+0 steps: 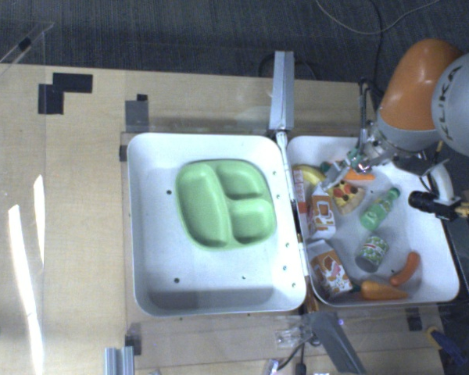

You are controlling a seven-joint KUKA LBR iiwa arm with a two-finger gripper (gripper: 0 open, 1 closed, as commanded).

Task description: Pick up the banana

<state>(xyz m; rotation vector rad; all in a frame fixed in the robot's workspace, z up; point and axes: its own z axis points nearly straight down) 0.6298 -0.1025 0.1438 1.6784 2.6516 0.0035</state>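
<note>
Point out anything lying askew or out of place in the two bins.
Nothing looks spilled or damaged. The right white bin holds a loose jumble: the green plastic bottle lies tilted, and the yellow banana sits partly hidden near the divider. The green sectioned tray sits slightly rotated.

Arm casing [463,100]: was pale grey, smooth and rounded, bulging in at the right bin's [442,287] far right corner.
Orange band [414,80]: was a glossy orange dome, set just left of the grey casing, beyond the right bin's far rim.
Wrist collar [406,135]: was a darker grey ring under the orange dome, above the right bin's far rim.
Gripper [358,160]: was small, metallic and grey, with a spot of red; its details were too blurred to make out.
Black fitting [431,202]: was a short dark stub over the right bin's right side, below the grey casing.
Cable [442,180]: was a white loop beside the black fitting.
</note>
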